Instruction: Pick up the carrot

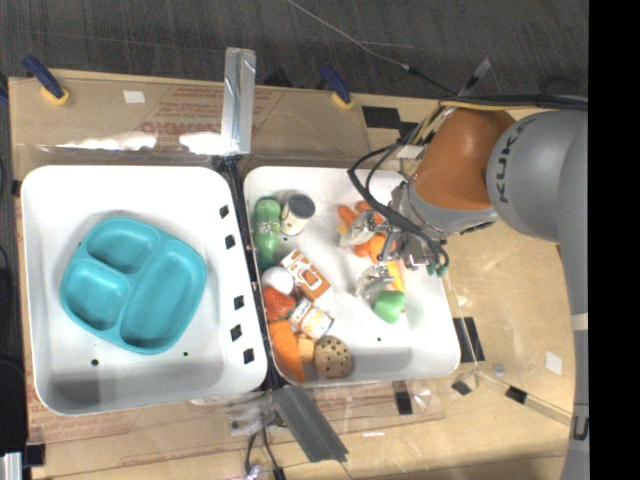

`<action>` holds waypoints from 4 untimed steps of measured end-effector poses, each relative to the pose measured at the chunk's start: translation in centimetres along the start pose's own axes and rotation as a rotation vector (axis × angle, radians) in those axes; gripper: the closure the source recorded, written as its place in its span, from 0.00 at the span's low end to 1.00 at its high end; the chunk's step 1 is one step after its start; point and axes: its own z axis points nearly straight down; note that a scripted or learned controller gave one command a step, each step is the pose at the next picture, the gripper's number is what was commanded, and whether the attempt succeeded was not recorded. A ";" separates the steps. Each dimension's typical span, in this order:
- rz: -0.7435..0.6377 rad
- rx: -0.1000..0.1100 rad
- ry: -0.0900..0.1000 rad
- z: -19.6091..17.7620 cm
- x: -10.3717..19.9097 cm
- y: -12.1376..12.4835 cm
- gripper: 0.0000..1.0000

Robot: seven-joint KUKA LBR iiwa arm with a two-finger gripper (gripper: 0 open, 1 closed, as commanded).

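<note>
Towering over the right bin (440, 318), the grey arm (540, 168) with its orange band (455, 158) reaches down, and its gripper (385, 258) sits low among the food. Whether the jaws stand wide or narrow I cannot tell; cables and the wrist hide them. An orange piece that I take for the carrot (365, 233) lies just beside the jaws, on their far-left side, possibly touching them. Below the jaws lies a green vegetable (388, 306). My judgement is that the arm is at the reach-and-grasp step; next it needs a firm close on the carrot alone, then a straight lift. Further left of the jaws that bin holds a green pepper (266, 218), a small can (297, 208), snack packets (308, 280) and a cookie (333, 358). Well apart to the left, the other bin (60, 368) holds a teal divided plate (133, 283).
</note>
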 end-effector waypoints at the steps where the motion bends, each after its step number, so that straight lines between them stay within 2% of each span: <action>1: -0.022 -0.002 0.002 0.0 1.7 1.5 0.00; 2: -0.031 -0.001 -0.001 -1.1 1.5 1.7 1.00; 3: -0.259 0.005 -0.009 -13.7 2.3 0.0 1.00; 4: -0.455 0.001 -0.003 -20.4 -3.1 0.0 1.00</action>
